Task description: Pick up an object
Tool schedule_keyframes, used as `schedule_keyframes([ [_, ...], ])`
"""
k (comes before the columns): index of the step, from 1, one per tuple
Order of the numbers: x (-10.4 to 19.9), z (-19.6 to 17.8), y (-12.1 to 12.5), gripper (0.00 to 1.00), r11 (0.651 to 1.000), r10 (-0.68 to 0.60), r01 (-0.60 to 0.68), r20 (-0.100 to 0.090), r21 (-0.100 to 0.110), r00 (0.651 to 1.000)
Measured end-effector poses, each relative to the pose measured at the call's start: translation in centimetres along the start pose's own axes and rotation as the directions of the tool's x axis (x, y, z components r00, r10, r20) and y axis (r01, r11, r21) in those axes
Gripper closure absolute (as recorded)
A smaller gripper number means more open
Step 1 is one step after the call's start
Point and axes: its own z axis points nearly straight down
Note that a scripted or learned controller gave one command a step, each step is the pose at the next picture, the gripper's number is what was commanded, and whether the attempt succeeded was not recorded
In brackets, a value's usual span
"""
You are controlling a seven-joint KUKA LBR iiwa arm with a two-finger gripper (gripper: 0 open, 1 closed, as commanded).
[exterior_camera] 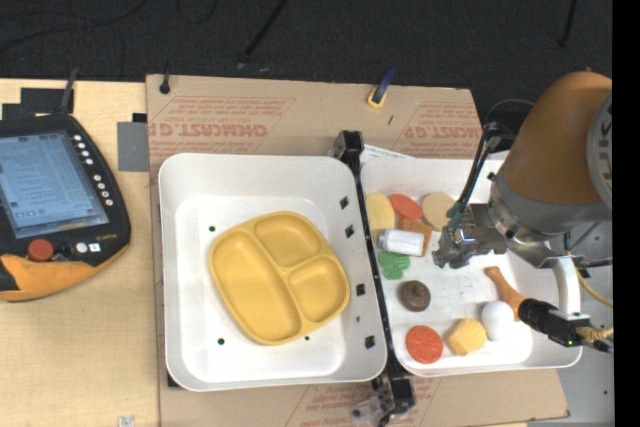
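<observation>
Hovering over the right bin, the gripper hangs just right of a small white cylinder; finger state cannot be told from this angle. Cylinder lies on its side, long axis running left-right, close to the divider wall. Crowded around it: yellow piece, red piece, tan disc, green piece. Brown round sits below with some bare floor around it. Left bin carries a yellow divided plate, its margins open.
</observation>
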Motion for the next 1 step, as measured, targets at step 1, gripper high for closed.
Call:
schedule_keyframes([
  [1, -0.55, 0.51, -0.56, 1.00, 1.000, 0.002, -0.002, 0.000, 0.002, 1.000],
])
